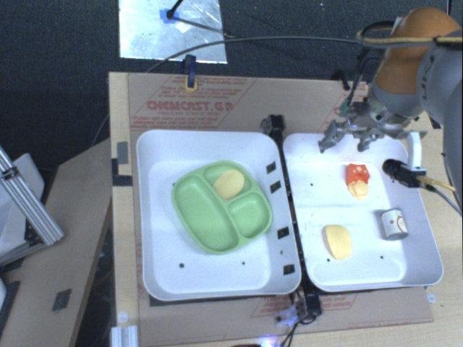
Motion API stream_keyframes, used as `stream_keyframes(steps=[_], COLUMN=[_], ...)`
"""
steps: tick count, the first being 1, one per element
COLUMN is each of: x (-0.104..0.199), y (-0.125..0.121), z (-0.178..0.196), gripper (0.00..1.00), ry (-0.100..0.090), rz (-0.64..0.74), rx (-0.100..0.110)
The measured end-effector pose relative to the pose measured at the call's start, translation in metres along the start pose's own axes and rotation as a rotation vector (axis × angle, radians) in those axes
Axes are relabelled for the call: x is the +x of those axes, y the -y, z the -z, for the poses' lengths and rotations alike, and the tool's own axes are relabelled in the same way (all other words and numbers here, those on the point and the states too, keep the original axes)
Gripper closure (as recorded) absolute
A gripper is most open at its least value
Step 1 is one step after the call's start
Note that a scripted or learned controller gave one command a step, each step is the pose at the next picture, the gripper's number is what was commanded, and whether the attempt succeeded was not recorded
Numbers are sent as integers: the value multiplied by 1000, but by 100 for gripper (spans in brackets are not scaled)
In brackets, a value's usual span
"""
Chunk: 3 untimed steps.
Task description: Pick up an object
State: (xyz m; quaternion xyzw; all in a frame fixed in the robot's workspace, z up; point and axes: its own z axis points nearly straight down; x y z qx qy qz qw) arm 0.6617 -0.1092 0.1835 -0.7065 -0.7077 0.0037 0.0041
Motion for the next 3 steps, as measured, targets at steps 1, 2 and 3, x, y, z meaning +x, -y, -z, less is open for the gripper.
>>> stream_keyframes(steps=[1, 2, 3], x=[0, -1, -1], y=[-2, -6, -7], z=[9, -52, -100], gripper=[0, 0, 0], ry=[1, 1, 1], rz=[1, 1, 3], rx=[-12, -12, -12])
